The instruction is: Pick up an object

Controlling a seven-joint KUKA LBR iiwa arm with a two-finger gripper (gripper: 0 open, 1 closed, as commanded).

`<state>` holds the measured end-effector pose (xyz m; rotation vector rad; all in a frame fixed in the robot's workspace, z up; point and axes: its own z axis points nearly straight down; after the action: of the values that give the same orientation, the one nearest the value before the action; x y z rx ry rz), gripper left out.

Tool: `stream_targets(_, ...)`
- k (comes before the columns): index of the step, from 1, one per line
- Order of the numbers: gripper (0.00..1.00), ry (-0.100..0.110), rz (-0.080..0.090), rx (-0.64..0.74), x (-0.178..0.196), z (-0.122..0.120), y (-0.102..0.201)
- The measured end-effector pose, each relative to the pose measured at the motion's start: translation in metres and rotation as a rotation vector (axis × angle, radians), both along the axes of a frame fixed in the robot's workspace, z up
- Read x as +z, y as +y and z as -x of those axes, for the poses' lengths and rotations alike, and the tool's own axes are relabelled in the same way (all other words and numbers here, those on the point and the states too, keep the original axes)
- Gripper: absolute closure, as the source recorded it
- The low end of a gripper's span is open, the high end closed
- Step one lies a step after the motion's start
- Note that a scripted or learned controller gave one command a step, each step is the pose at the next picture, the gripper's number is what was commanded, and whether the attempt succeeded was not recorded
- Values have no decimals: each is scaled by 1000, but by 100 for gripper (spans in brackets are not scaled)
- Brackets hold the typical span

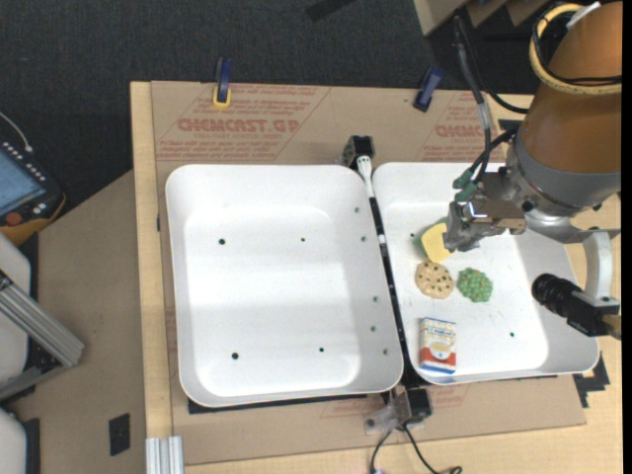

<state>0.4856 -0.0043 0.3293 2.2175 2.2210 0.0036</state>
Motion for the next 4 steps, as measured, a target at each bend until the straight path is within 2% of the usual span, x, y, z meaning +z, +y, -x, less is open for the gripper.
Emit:
stream_targets(1, 100, 0, -2, 4, 10, 6, 43)
stream_targets(4, 100, -6, 1, 2, 41, 4, 41)
